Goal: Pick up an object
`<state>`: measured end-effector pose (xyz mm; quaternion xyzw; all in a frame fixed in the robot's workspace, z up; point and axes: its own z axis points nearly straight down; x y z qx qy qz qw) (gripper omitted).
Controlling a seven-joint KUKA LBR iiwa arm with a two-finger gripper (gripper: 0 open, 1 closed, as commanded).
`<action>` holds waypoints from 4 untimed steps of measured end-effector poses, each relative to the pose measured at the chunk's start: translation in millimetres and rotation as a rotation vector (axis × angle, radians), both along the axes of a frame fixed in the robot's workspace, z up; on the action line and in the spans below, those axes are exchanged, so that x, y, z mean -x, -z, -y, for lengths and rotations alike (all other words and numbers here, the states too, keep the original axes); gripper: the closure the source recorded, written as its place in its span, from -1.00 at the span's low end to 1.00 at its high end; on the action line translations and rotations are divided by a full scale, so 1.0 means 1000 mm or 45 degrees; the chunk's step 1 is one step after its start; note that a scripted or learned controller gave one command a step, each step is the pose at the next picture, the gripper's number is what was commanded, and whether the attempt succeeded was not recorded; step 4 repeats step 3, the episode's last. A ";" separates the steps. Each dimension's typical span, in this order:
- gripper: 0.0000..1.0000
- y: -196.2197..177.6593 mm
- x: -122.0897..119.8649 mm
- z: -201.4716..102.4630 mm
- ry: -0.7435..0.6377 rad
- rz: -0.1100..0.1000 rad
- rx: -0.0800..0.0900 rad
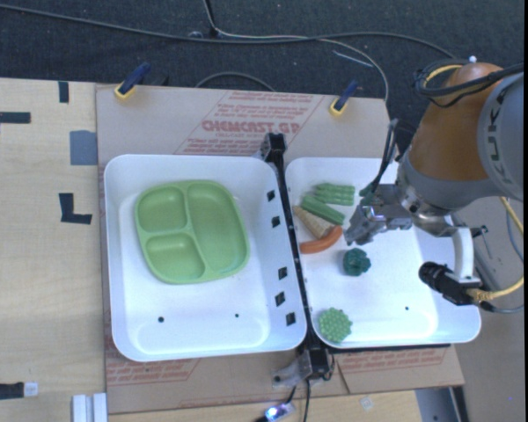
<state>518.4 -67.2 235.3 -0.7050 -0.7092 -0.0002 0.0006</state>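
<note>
I reach in from the right, my grey arm with its orange band (453,112) bent over the right white bin (396,319), wrist angled down and toward the left. My gripper (363,225) hangs low over the bin's upper middle, just beside the orange carrot-shaped toy (319,243) and just above the dark green broccoli-like toy (356,262). I cannot tell how far my fingers are spread, and I see nothing between them. Two green ridged pieces (327,200) lie further left. A light green bumpy ball (335,324) sits near the front edge. The green divided plate (191,230) rests in the left white bin (132,323).
</note>
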 end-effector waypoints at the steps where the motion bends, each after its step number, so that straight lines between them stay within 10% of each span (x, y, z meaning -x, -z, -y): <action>1: 1.00 0.013 -0.027 -0.044 0.000 -0.001 0.001; 3: 1.00 0.018 -0.068 -0.150 0.000 -0.001 0.000; 4: 1.00 0.018 -0.068 -0.150 0.000 -0.001 0.000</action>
